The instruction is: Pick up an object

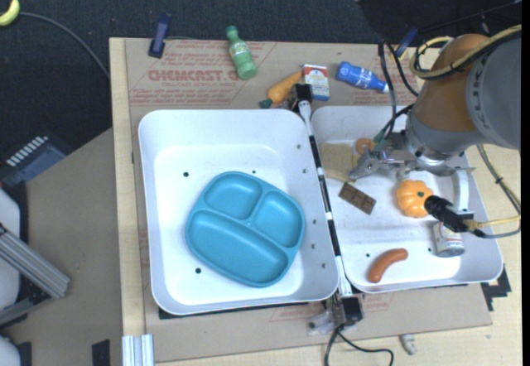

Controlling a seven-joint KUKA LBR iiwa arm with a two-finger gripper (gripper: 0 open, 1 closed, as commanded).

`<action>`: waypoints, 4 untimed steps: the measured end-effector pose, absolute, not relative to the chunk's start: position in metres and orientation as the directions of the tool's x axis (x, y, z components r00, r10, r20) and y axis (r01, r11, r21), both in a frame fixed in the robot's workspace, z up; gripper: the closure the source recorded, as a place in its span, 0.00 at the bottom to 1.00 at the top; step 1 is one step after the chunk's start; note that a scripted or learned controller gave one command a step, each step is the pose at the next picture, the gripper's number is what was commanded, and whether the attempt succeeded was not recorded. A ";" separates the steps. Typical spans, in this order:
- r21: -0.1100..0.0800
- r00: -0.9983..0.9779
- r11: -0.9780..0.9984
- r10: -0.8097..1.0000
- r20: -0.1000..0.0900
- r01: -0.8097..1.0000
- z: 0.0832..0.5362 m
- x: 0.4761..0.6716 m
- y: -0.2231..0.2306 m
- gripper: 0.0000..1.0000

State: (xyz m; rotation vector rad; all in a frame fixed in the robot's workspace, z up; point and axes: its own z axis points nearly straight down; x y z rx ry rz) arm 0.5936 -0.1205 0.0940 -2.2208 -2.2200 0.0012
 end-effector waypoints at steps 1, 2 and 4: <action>0.008 0.001 -0.001 1.000 -0.001 1.000 0.088 0.554 -0.092 0.00; 0.009 0.001 -0.001 1.000 -0.001 1.000 0.088 0.515 -0.094 0.00; 0.000 -0.001 0.001 1.000 0.000 1.000 0.097 0.667 -0.127 0.00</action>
